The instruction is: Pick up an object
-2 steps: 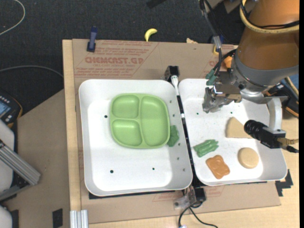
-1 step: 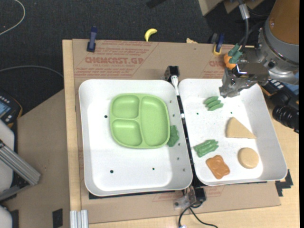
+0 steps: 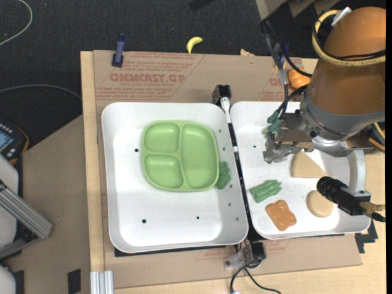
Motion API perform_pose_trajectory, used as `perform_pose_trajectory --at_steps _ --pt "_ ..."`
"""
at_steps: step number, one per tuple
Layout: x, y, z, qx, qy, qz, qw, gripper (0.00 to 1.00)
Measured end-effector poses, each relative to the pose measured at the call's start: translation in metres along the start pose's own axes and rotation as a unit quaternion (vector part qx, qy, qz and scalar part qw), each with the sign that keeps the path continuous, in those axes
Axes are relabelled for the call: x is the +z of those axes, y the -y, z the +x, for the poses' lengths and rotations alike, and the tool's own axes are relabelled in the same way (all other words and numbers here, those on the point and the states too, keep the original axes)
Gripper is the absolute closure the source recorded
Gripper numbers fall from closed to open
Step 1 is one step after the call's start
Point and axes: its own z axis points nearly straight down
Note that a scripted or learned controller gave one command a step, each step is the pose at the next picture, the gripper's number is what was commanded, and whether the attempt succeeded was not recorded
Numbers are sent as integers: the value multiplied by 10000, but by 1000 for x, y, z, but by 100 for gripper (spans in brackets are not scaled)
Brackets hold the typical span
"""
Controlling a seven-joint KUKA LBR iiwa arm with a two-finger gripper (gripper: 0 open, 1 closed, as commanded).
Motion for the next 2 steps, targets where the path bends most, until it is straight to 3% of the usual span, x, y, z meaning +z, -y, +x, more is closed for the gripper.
perform_pose_trajectory --at_steps 1,2 --pt "-45 -1 79 -64 -23 -97 9999 100" --pt "-36 -1 21 7 -3 -59 10000 100"
